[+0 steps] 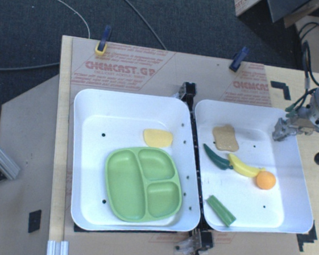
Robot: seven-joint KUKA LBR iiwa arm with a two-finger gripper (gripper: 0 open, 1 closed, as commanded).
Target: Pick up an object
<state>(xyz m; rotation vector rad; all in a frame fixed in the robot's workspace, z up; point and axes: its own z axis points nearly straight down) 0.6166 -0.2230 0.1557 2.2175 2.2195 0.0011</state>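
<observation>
The bench (pixel 132 69) carries two shallow white bins side by side on a brown board printed with red lettering. The left bin (pixel 92 116) holds a green divided plate (pixel 143 184) with three compartments, lying flat toward the near side. Just beyond the plate's far edge lies a pale yellow flat piece (pixel 157 138), close to the plate but whether they touch cannot be told.

The right bin (pixel 287 213) holds the loose things that could be picked up. A tan slice shaped like bread (pixel 226 138) lies near the bin's far left part. Nearer the camera, a dark green curved piece (pixel 217 158) sits by the left wall, its right end meeting a yellow banana (pixel 243 167). The banana's right end touches, or nearly touches, an orange ball (pixel 265 180). A green block (pixel 220 210) lies apart from these, toward the near left corner.

At the far right, the grey arm reaches in, and its pincer (pixel 282 130) hangs over the far right corner of the right bin, well apart from every object. Nothing shows between its fingers; whether they are spread or closed cannot be told.
</observation>
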